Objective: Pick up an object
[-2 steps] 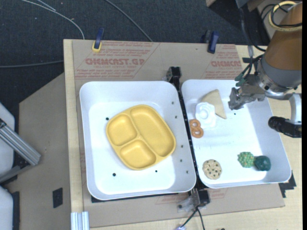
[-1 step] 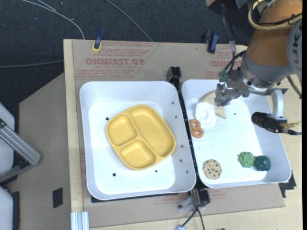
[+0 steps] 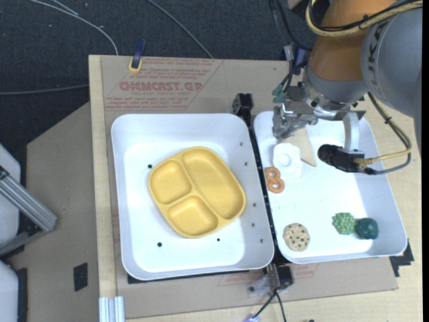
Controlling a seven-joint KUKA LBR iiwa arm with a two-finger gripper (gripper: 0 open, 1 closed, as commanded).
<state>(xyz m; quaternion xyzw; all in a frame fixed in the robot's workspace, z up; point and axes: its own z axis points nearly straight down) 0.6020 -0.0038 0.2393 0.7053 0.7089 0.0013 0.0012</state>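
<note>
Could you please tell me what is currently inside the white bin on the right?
The right bin holds a pretzel, a cookie, broccoli, a dark green piece, a white item and a tan wedge. The arm covers its far end.
</note>
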